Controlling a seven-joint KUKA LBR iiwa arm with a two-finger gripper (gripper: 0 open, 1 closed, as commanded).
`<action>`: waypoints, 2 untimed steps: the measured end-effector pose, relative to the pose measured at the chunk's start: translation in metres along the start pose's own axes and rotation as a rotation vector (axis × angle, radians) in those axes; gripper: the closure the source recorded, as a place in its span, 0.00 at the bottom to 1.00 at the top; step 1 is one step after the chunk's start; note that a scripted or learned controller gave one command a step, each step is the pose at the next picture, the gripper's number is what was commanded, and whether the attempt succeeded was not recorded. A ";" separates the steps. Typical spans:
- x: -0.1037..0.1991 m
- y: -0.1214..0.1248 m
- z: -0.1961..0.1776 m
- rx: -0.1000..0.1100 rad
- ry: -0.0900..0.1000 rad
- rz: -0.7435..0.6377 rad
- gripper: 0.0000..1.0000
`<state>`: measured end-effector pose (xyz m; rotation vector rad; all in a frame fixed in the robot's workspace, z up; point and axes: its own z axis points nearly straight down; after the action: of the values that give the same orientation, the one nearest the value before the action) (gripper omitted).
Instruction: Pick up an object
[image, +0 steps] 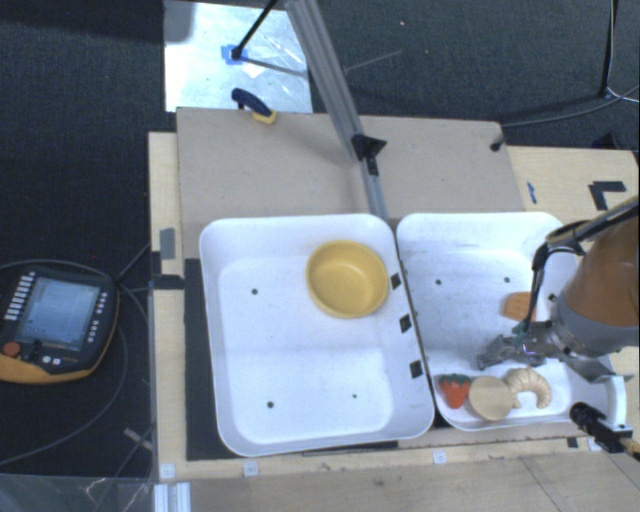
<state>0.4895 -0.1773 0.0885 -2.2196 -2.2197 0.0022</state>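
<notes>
Worktop carries two white bins side by side, presumably one to pick from and one to drop into. Left bin holds a yellow bowl near its far right corner. Right bin gathers the small pickable things along its near edge: a croissant, a tan disc, a strawberry-like toy and an orange piece. The claw hovers just above the croissant; whether it is spread or closed I cannot tell.

Yellow bowl in left bin, end effector above croissant in right bin
</notes>
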 end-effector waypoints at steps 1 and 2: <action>0.000 0.001 -0.012 -0.004 -0.001 0.000 1.00; -0.006 -0.004 -0.059 -0.007 -0.002 0.000 1.00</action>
<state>0.4854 -0.1838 0.1474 -2.2245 -2.2237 -0.0029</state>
